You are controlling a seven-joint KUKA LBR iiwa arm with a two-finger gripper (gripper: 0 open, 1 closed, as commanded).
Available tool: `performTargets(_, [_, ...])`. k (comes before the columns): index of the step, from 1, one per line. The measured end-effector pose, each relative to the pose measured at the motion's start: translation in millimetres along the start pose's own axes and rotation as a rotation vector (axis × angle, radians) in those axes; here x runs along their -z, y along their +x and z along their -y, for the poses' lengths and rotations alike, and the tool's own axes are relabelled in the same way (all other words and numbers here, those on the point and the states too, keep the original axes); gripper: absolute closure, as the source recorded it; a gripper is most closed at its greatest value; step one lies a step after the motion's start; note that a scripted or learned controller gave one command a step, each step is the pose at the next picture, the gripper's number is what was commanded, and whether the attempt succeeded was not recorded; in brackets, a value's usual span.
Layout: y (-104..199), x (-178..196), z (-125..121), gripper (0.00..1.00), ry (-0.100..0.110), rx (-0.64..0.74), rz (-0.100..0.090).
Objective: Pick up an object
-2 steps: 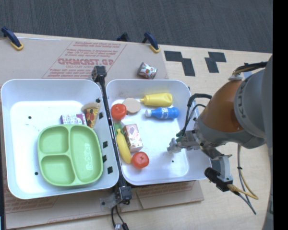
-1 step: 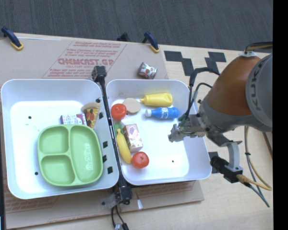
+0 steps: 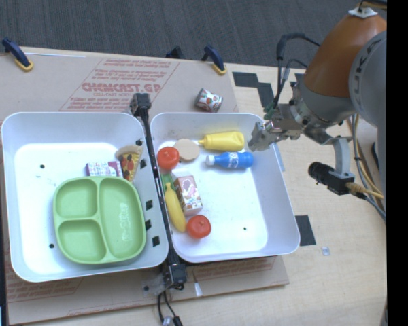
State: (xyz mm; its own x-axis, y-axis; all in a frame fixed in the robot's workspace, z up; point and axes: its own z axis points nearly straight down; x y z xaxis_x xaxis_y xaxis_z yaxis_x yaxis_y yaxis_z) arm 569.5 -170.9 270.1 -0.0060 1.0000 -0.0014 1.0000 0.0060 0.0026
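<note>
**A:** Where are the fingers (image 3: pixel 260 138) right now?

**B:** I see them over the far right corner of the right bin (image 3: pixel 280 182), just right of the yellow bottle (image 3: pixel 224 141). Whether they're spread or closed, I can't tell from up here, and I see nothing gripped between them.

**A:** What lies closest?

**B:** The yellow bottle lies on its side along the far wall. Just nearer to me is a blue bottle (image 3: pixel 231 159), also on its side. Left of those I've got a tan disc (image 3: pixel 187 149) touching a red tomato (image 3: pixel 168 157).

**A:** And further out?

**B:** A small carton (image 3: pixel 189 193) sits mid-bin, a banana (image 3: pixel 174 209) beside it on the left, a second red tomato (image 3: pixel 198 227) at the banana's near end. In the left bin (image 3: pixel 27 134) there's a green divided tray (image 3: pixel 98 219), with a snack packet (image 3: pixel 128 161) and a little box (image 3: pixel 102 169) at its far edge. On the bench beyond the bins lies a small can (image 3: pixel 209 100).
</note>
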Motion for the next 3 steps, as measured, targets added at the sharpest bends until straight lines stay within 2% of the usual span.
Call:
performTargets(1, [77.3, -97.3, -35.9, 1.00, 0.008, 0.001, -0.003])
performTargets(2, [76.6, -85.7, -36.8, 1.00, 0.007, 0.006, -0.003])
performTargets(3, [141.2, -78.4, -35.3, 1.00, 0.007, 0.002, -0.003])
